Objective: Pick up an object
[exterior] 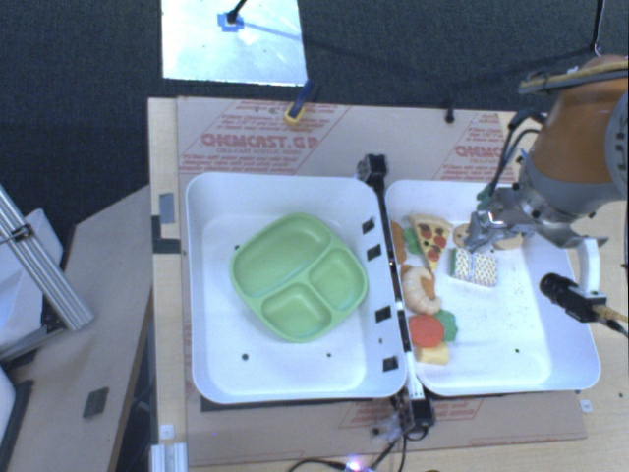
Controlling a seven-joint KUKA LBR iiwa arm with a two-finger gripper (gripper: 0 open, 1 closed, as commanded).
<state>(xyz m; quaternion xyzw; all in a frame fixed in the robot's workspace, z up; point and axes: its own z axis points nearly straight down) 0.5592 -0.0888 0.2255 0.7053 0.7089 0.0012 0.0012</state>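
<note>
Nothing was lifted yet: the gripper (479, 241) hung low in the right bin (531, 362), just above a speckled block (474, 267), its grip impossible to tell, so grasping and raising remained.

One fixed overhead camera looks slantwise down on both bins (295, 190)

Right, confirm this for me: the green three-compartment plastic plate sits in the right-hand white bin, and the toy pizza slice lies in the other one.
Wrong bin. The camera view shows the green three-compartment plastic plate in the left-hand white bin; the toy pizza slice lies in the other, right-hand one.
</note>
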